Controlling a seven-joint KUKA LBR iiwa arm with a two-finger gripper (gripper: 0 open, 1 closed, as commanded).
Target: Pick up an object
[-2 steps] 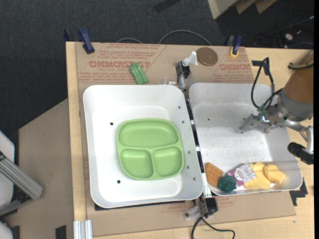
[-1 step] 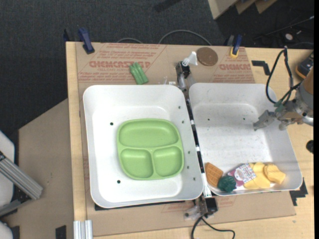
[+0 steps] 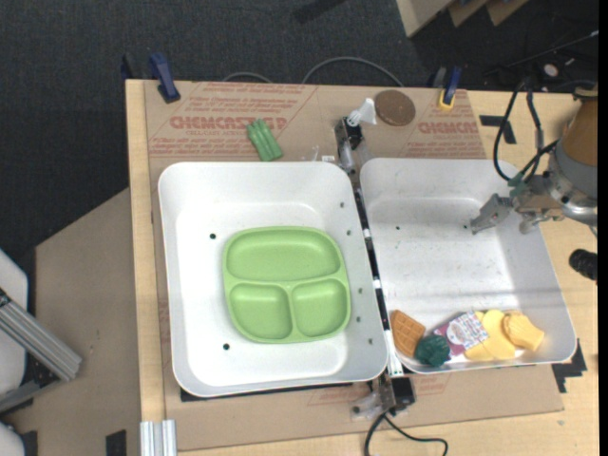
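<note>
Pincer (image 3: 486, 217), state indeterminable, hovers over right bin (image 3: 446, 183); toy foods (image 3: 475, 335) clustered at near edge appear light, rigid, smooth; grasp across narrow sides.

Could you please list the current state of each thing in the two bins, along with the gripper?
Gripper: raised over the right bin, nothing seen between its fingers.
Green divided plate: lying flat in the left bin, compartments bare.
Toy food pile: bunched together at the near edge of the right bin, untouched.
</note>
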